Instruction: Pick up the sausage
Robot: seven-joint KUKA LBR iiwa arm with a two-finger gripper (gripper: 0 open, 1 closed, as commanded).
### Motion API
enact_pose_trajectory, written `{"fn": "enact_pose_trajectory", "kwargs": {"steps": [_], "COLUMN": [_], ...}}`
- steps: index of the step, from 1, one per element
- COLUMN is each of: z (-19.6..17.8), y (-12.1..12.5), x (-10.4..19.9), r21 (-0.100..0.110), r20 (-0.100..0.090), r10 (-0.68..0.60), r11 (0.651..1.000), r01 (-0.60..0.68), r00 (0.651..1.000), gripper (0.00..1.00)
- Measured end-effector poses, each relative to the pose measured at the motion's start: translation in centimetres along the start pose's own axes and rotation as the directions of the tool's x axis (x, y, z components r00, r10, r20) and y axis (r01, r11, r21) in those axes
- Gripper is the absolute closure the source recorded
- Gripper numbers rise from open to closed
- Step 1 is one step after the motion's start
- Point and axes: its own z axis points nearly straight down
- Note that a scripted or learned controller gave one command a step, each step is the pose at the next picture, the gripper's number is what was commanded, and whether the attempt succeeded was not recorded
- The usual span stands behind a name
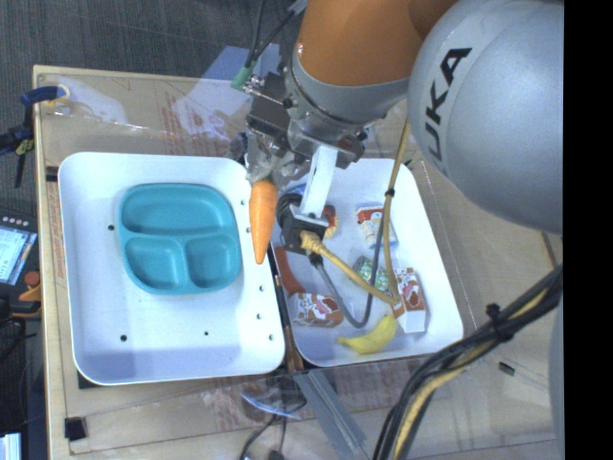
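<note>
The sausage (288,270), a dark red-brown stick, lies along the left wall of the right bin (436,257), partly behind a black cable. My gripper (261,169) hangs over the rim between the two bins, up and left of the sausage. An orange carrot (261,220) hangs point down from its fingers, its thick end pinched between them. The gripper does not touch the sausage.
A blue divided plate (182,233) sits in the left bin (86,333). The right bin also holds a banana (372,336), several red-and-white packets (316,308) and a green item (374,274). The arm's big grey and orange body covers the upper right.
</note>
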Motion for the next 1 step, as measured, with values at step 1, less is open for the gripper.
{"fn": "enact_pose_trajectory", "kwargs": {"steps": [1], "z": [-2.10], "y": [3.17], "x": [-1.19], "r21": [0.001], "r20": [0.001], "r10": [-0.520], "r11": [0.854], "r01": [0.520], "r00": [0.854], "gripper": [1.00]}}
